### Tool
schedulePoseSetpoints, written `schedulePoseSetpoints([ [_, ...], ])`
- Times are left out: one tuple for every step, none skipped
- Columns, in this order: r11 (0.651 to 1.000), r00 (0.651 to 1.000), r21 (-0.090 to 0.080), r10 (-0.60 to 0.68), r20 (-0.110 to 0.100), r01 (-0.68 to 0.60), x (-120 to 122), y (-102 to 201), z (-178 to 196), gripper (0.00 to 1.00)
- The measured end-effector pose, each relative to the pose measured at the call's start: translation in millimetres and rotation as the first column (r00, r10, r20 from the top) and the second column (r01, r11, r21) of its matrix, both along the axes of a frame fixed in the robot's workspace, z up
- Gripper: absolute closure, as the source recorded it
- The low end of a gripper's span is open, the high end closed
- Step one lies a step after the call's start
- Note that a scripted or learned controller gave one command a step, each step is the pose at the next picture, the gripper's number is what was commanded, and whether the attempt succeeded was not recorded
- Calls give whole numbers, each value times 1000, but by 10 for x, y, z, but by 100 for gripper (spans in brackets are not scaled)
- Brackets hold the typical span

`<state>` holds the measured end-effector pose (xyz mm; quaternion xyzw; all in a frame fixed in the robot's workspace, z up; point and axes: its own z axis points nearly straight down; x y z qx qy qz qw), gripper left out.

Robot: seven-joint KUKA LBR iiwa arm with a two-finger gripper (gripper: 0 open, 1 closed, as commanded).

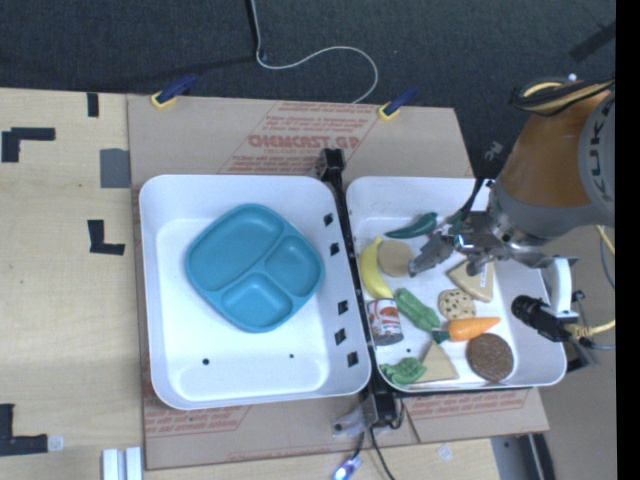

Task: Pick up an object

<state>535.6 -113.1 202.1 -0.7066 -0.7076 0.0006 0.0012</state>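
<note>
Camera view: tool (437, 252) spread apart (grasping nothing) above right bin (520, 380).

Left bin (160, 268): white and shallow, lying at 9 o'clock from the other one, the two touching along a black seam.
Blue plate (255, 266): three compartments, turned at an angle, in the upper middle of the left bin.
Cardboard sheet (290, 138): brown with red lettering, lying under both bins.
Clips: a yellow and blue one (174, 90) at the sheet's 11 o'clock corner, another (398, 102) toward 1 o'clock.
White cable (300, 63): loops over the dark floor at 12 o'clock.
Tabletop (60, 298): pale wood with black markings, out at 9 o'clock.
</note>
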Motion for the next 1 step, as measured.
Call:
schedulePoseSetpoints([
  [1000, 1000, 0, 1, 3, -1, -515, 224, 694, 0],
])
